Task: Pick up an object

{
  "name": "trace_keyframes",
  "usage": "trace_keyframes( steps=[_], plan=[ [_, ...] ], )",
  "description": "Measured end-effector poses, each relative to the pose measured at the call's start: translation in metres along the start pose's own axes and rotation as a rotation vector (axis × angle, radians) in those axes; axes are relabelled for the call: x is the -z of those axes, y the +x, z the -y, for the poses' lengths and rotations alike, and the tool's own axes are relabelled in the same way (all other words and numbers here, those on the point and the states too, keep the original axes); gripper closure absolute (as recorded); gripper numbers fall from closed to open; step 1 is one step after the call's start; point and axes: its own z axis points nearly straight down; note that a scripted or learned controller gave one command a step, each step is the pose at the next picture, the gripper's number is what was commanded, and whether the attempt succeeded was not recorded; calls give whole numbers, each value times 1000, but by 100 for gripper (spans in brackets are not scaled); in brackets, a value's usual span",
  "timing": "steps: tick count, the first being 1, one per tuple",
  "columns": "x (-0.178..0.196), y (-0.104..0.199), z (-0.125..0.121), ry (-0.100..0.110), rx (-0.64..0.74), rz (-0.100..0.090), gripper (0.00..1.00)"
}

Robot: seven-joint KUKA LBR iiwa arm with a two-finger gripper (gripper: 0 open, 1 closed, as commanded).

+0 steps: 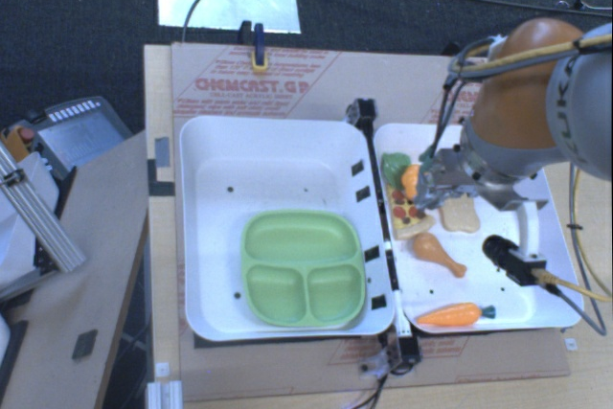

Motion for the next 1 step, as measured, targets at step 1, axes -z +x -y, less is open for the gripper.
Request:
trace_keyframes(
  steps=[1],
  plan=[
    [9,54,0,0,0,0,100]
  ],
)
